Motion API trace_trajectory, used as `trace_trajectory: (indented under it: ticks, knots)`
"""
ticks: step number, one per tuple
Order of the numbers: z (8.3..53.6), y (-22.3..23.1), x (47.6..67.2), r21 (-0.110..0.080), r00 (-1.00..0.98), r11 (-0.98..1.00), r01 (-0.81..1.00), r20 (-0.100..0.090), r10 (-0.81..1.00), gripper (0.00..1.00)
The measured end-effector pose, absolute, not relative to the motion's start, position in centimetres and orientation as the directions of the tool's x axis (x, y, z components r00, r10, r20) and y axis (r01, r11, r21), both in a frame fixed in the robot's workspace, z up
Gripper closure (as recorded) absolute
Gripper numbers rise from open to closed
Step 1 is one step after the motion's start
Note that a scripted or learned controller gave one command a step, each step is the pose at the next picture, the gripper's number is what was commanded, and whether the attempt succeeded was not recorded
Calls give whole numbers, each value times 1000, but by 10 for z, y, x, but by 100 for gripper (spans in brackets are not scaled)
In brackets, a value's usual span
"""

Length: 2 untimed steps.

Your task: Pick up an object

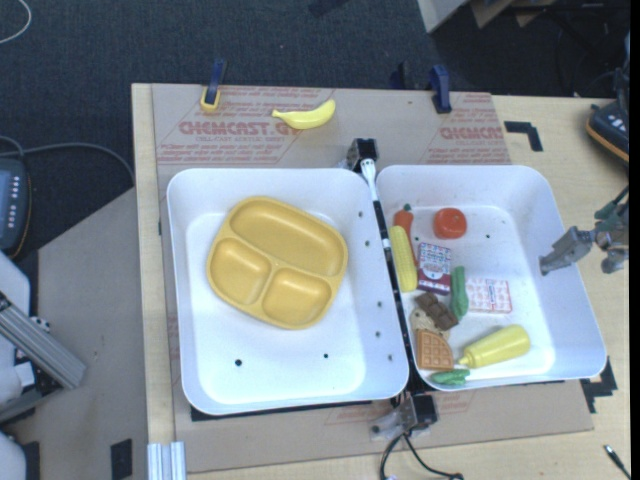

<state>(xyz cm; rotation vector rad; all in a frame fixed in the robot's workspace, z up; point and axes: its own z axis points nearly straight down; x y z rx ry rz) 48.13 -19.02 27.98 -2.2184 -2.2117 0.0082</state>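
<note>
Camera view looks down on the counter, where the two white bins sit side by side, the right bin directly under the jaws and the left bin well away on the far side from them. At the right bin's outer rim the jaws hang with nothing between them; whether they are parted or closed cannot be told from here. A yellow divided tray fills the middle of the left bin, far from the jaws. Nearer, inside the right bin, lies a yellow mustard bottle, below and inward of the jaws. A corn cob rests along the bin's far wall, beside a red tomato. A green pickle and a waffle lie between. A banana lies on the counter beyond both bins.
</note>
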Motion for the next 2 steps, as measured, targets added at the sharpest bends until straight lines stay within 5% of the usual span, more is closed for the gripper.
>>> trace_trajectory:
  ticks: [1,2]
  knots:
    - [285,-190,483,0,0,0,1000,0,1000,0]
    - [224,-186,490,-6,0,0,1000,3,1000,0]
